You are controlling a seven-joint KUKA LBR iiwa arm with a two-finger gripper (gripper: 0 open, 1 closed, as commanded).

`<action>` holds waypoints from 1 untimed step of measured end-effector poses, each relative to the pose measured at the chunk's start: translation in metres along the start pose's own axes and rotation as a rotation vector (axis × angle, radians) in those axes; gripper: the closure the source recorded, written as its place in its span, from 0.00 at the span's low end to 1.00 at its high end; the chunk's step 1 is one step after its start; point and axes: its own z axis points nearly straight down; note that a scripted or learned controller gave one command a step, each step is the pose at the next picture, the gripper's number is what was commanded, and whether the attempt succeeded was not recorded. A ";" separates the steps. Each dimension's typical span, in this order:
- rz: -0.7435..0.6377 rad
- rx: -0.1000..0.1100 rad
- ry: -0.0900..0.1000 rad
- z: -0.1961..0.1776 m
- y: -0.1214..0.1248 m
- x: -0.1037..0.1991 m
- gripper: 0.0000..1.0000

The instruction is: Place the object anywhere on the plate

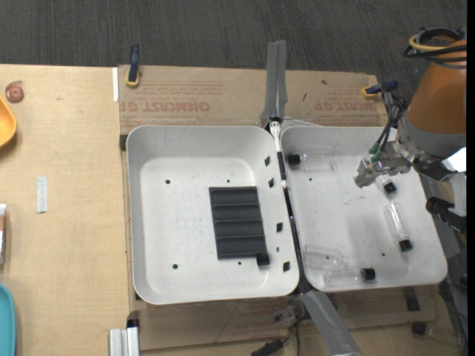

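The gripper [369, 173] hovers over the right bin [349, 221]; its grasp can't be told; next, reaching a clear tube [395, 225].

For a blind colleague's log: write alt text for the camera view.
The arm's tool hovers over the right bin, which holds clear tubes with black caps. The left bin holds a black ribbed plate with a small black piece at its corner.
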 end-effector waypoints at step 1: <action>-0.128 0.001 -0.001 -0.054 0.082 0.043 1.00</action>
